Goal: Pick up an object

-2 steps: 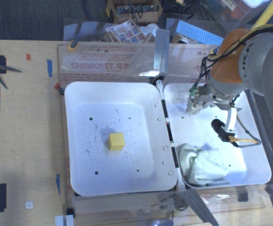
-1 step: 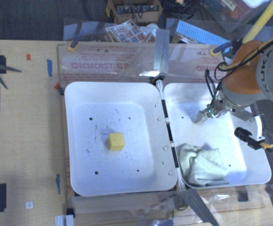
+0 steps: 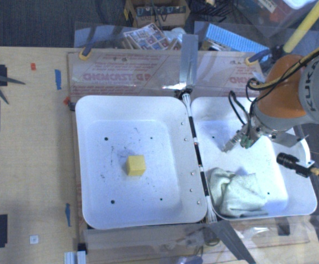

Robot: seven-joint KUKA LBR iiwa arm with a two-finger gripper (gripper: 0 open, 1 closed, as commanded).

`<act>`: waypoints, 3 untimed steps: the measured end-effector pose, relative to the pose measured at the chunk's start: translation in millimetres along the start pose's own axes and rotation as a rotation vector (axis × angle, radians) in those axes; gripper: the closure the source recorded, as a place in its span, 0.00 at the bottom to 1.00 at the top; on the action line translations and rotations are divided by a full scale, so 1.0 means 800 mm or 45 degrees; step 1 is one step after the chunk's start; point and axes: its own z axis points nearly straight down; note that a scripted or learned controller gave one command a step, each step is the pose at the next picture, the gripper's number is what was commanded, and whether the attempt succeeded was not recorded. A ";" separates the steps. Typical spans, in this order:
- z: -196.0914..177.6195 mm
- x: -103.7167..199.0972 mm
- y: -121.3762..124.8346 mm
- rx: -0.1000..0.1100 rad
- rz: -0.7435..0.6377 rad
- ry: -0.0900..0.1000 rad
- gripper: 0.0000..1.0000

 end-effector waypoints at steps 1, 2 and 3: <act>0.000 0.025 -0.001 0.001 0.490 -0.002 1.00; -0.001 -0.001 -0.033 0.012 1.175 -0.001 1.00; 0.002 -0.021 -0.055 0.006 2.217 -0.006 1.00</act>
